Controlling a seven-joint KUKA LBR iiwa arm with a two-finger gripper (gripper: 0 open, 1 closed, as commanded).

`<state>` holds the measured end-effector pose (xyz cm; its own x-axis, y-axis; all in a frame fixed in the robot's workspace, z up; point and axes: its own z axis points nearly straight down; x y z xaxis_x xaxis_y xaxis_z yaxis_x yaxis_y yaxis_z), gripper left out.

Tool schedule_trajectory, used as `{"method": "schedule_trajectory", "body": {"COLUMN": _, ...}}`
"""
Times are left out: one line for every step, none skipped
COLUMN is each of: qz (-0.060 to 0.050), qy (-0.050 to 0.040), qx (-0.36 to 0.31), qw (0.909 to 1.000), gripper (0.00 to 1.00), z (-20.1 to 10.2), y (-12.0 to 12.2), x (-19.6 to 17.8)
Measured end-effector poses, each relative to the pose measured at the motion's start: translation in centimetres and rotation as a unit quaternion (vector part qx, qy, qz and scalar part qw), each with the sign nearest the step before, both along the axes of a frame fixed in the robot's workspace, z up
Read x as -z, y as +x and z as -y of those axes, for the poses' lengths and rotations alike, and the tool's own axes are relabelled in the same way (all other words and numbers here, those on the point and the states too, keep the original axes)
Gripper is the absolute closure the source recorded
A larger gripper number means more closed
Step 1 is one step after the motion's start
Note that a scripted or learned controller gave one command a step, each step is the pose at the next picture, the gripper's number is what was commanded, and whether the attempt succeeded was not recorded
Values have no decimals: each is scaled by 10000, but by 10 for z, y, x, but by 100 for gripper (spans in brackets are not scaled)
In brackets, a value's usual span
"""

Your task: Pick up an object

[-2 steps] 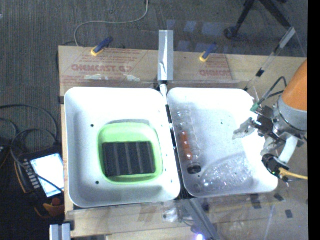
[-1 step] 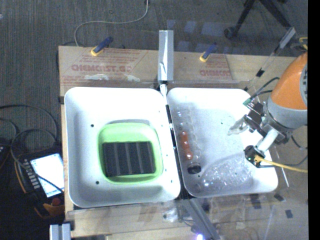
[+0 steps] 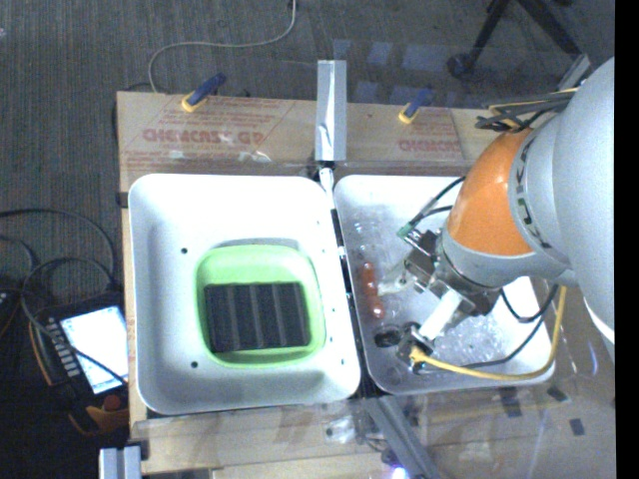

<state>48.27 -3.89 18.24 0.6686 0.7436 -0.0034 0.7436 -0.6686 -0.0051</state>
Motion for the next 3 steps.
{"method": "schedule_trajectory", "body": {"qz": 12, "qy": -13, "qx": -396, "qw": 9992, "gripper": 0, "z": 55, "y": 1, "x": -62}}
{"method": "schedule_trajectory", "body": {"qz": 16, "qy": -14, "qx": -435, "qw": 9991, "gripper": 0, "z": 136, "y": 19, "x": -69}}
{"method": "schedule_trajectory", "body": {"qz": 17, "qy": -13, "qx": -909, "qw": 9959, "gripper": 0, "z": 133, "y": 1, "x": -78}}
